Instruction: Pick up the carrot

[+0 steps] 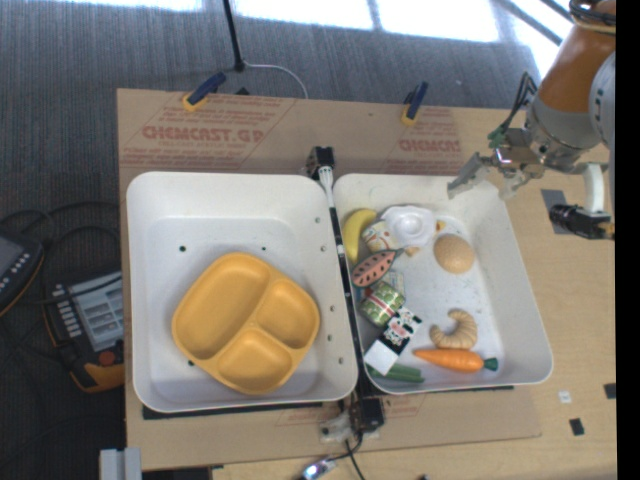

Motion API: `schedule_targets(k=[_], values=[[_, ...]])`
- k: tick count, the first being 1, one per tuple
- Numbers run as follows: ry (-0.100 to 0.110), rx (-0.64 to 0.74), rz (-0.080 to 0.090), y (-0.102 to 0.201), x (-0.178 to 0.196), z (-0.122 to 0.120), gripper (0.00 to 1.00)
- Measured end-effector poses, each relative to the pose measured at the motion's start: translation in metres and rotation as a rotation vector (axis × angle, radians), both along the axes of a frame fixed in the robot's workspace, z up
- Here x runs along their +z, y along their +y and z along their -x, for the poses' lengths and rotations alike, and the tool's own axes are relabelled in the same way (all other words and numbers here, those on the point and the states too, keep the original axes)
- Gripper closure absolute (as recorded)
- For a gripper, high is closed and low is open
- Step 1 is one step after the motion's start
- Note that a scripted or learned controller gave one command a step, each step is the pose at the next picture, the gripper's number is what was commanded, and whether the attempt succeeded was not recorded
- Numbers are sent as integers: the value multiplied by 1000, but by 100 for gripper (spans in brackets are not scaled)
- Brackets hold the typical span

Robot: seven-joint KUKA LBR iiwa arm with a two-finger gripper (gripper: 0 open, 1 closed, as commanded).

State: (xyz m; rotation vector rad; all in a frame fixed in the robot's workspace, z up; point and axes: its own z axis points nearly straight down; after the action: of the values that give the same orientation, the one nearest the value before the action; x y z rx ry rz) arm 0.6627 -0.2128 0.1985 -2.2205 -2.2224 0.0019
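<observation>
- The bench at the far left of the frame is dark grey and carries a black handheld device and a grey keyed unit.
- A brown cardboard sheet lies under both bins; it is printed in red with "CHEMCAST GP" at upper left, and the same print shows in part at upper right. Two blue-and-yellow clamps hold its upper edge.
- The left bin, white and shallow, holds one yellow plate with three compartments, set toward its lower middle.
- The right bin, touching the left one along the centre of the frame, holds a cluster of play food.
- Along its left wall, from top to bottom: a banana, a white piece just beside it, a reddish speckled slice, a green striped can, a small black-and-white carton whose print is too small to read, and a dark green piece.
- A tan egg-shaped item sits in the upper middle of that bin, apart from the cluster.
- A croissant lies lower down, and the carrot lies flat just below it, near the bin's lower wall, its green end to the right.
- The end effector hovers over the upper right corner of the right bin, well apart from the carrot; its fingers are spread apart with nothing between them.
</observation>
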Motion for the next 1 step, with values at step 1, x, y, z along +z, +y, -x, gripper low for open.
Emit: schedule_targets(k=[1], values=[[-1, 1, 2, 0, 10, 0, 100]])
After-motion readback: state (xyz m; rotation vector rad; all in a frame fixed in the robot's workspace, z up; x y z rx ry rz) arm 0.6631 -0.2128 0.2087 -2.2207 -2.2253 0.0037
